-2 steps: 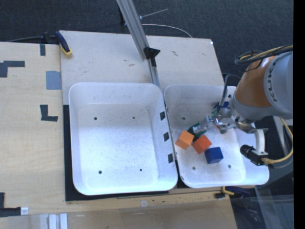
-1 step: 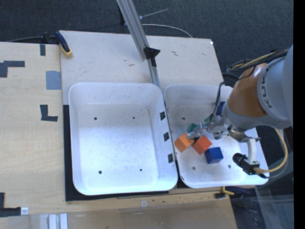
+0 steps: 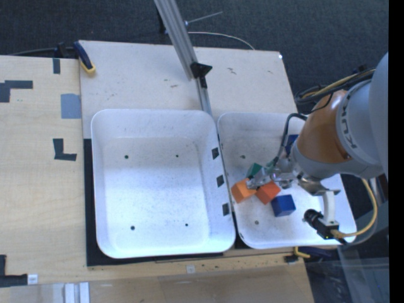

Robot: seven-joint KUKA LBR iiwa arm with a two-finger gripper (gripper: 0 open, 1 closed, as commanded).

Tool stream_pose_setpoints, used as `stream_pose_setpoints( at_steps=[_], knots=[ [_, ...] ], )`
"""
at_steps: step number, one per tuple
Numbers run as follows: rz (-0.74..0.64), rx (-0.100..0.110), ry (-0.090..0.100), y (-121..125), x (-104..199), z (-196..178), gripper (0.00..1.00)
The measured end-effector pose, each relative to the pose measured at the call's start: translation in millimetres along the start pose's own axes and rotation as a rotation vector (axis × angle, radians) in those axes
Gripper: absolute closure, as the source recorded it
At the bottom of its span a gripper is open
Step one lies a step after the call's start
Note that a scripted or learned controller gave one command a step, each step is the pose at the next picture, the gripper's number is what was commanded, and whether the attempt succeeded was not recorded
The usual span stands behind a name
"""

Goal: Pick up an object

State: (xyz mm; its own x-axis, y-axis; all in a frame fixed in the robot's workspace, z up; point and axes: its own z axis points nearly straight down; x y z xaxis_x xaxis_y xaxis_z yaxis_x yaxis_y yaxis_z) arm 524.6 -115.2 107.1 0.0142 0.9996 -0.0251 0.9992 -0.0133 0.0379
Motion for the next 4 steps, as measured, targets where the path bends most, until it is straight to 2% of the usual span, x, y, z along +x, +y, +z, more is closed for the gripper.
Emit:
stream_pose_setpoints(
  at_steps=[1,2,3,4],
  knots=[
    [-0.001,-0.002,-0.002,0,0,-10,1.00],
    [0.002,-0.001,-0.004,0,-2,-10,0.00],
    [-0.017,0.031,0.025,97,-36,17,0.00],
    [-0.018,0.031,0.022,97,-36,6,1.00]
  ],
)
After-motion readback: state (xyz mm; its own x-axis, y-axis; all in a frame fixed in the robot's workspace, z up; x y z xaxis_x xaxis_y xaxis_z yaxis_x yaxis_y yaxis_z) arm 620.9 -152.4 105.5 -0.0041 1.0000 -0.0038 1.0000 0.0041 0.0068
